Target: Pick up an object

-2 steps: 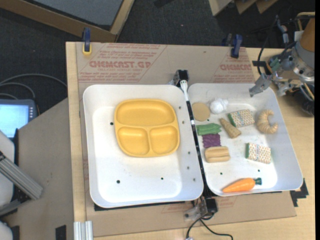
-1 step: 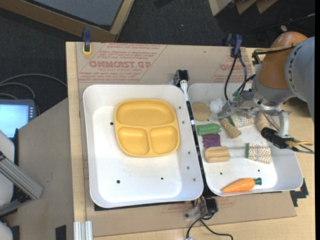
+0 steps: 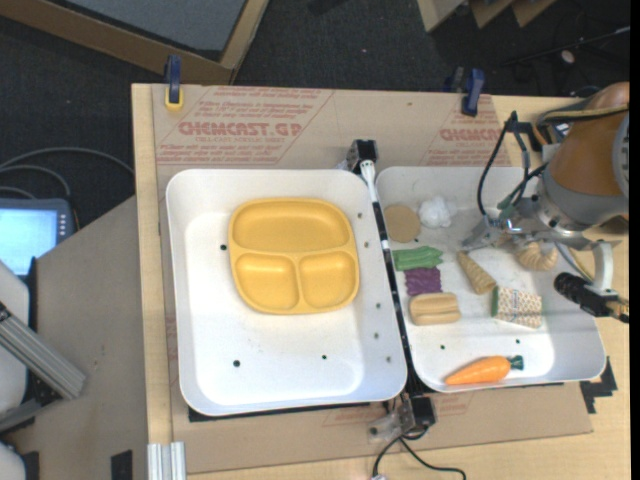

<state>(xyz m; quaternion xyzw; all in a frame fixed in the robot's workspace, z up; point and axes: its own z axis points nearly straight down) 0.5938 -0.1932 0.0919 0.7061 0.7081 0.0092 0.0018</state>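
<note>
Grey metal at the right bin's [image 3: 590, 363] upper right marks the claw [image 3: 497, 230], low over the bin floor; whether it is open, or has hold of anything, I cannot tell. Just beside it lie a white wad [image 3: 435, 211] and a tan disc [image 3: 402, 223]. Below sit a cone [image 3: 477, 271], a patterned packet [image 3: 519, 306], a green piece [image 3: 417, 259], a purple piece [image 3: 424, 280] and a bun [image 3: 434, 309]. A carrot [image 3: 483, 370] lies near the bin's lower rim. In the left bin [image 3: 200, 358] rests a yellow tray [image 3: 294, 255]. Both bins stand on the surface [image 3: 250, 118].
</note>
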